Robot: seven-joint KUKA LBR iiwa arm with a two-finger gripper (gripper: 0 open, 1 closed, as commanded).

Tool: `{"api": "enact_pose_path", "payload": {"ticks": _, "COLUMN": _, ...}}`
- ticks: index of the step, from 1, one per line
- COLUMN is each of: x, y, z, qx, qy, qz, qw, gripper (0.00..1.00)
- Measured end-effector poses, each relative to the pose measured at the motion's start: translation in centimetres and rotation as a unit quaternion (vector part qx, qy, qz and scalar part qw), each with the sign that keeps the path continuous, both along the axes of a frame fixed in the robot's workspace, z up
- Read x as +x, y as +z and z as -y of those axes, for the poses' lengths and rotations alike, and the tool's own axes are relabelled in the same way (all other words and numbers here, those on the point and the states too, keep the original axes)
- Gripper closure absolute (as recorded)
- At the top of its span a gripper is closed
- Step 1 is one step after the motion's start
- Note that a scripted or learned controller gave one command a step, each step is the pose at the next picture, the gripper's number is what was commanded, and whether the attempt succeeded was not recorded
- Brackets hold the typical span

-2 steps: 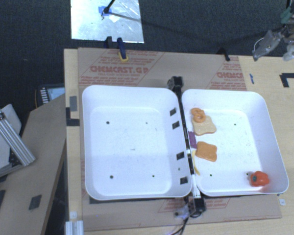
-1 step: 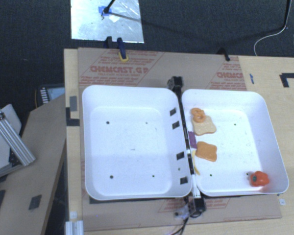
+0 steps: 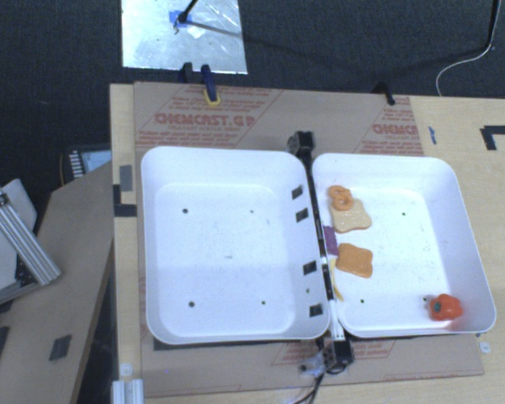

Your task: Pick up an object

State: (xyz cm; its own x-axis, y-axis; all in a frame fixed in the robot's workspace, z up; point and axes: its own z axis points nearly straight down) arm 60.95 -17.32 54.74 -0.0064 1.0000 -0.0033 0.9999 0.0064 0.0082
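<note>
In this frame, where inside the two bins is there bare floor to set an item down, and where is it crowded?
The left bin has bare floor wall to wall. In the right bin, free room lies right of the toast pieces, above the red pepper. Crowding hugs the divider: pretzel, toast, purple item.

Legible markings, for your record: the brown board point(image 3: 261, 116) under the two bins carries red printed lettering reading "CHEMCAST GP" at its upper left, set at a slight slant. You will find a second red print of the same kind at its upper right, partly covered by the right bin point(image 3: 454, 183) and too broken to read whole. You have no other readable text, numbers or labels.
</note>
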Motion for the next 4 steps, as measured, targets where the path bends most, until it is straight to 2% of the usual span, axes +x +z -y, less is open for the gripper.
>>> {"api": "enact_pose_path", "payload": {"ticks": 1, "x": -1.0, "y": -18.9, "z": -5.1, "qx": 0.0039, "qy": 0.0, "qz": -0.011, "qw": 0.9999, "gripper": 1.0}}
{"api": "enact_pose_path", "payload": {"ticks": 2, "x": -7.7, "y": -15.0, "z": 1.4, "qx": -0.0002, "qy": -0.007, "qz": -0.002, "qw": 1.0, "gripper": 1.0}}
{"api": "enact_pose_path", "payload": {"ticks": 3, "x": -12.5, "y": -3.8, "z": 3.6, "qx": -0.0017, "qy": -0.005, "qz": 0.004, "qw": 1.0, "gripper": 1.0}}
{"api": "enact_pose_path", "payload": {"ticks": 4, "x": -12.4, "y": -24.9, "z": 1.0, "qx": 0.0038, "qy": -0.002, "qz": -0.01, "qw": 0.9999, "gripper": 1.0}}
